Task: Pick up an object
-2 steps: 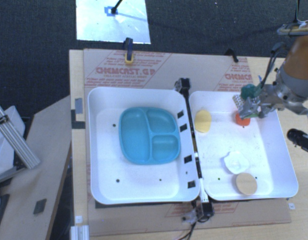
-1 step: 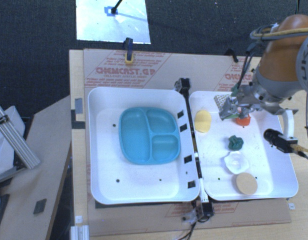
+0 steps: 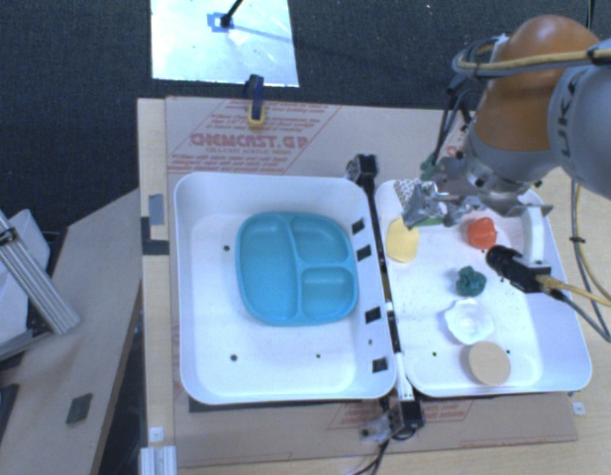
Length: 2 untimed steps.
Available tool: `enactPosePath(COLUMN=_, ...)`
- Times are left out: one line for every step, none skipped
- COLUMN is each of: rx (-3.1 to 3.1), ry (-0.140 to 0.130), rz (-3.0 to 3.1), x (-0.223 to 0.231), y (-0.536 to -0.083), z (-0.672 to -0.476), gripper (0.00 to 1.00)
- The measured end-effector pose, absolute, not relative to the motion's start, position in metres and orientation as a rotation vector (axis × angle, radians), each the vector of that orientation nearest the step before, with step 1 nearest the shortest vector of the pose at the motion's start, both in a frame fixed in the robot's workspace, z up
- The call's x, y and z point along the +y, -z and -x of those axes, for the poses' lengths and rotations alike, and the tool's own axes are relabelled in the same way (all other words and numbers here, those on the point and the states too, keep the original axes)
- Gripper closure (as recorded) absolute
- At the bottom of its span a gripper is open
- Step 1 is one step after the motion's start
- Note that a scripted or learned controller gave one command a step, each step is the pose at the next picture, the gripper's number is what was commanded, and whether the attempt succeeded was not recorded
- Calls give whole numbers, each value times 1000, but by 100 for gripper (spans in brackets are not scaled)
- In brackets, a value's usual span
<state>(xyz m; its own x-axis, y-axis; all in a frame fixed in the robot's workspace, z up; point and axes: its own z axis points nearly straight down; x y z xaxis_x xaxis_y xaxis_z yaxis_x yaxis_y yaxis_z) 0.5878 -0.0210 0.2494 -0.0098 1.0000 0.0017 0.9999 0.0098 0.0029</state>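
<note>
One yellow object (image 3: 402, 240) just below the gripper (image 3: 421, 209) — right bin (image 3: 543, 344).

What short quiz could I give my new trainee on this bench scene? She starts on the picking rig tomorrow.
1. True or false: the blue tray lies in the left bin.
2. Which thing is nearest the pincer? A) tan disc B) yellow object C) green object
3. Fill in: the object right of the yellow one, under the arm, is ____ in colour.

Key: 1 true; 2 B; 3 orange.
</note>
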Motion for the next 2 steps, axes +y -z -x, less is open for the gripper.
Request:
enactPosePath(rx=2232, ry=-4, rz=-2210, x=32, y=-251, z=-590, gripper=100)
enactPosePath(rx=2232, ry=-2, rz=-2211, x=88, y=-228, z=-599, gripper=100)
